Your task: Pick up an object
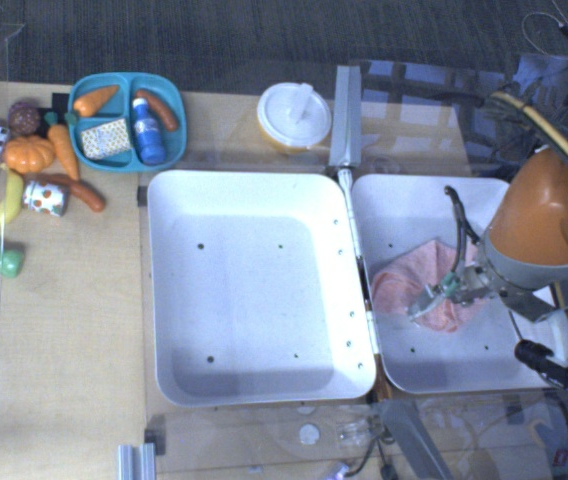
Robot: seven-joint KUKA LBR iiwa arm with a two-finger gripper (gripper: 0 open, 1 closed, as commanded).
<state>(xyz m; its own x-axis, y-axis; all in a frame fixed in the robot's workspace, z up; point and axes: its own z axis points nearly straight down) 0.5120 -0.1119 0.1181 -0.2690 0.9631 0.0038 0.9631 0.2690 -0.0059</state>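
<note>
A crumpled pink cloth [409, 284] lies in the right white bin [404, 368], toward its left half. My gripper [442, 296] is down at the cloth's right side, its metal fingers pressed against the folds. The grey arm with its orange band [534, 223] comes in from the right and covers the bin's right part. The fingers are small and partly buried in the fabric, and the cloth still rests on the bin floor.
The left white bin [254, 288] sits beside it, split off by a metal divider [345, 118]. A blue toy-food tray [129, 118], a yellow-lidded cup [295, 116] and loose toy foods [34, 173] lie at the bench's back left.
</note>
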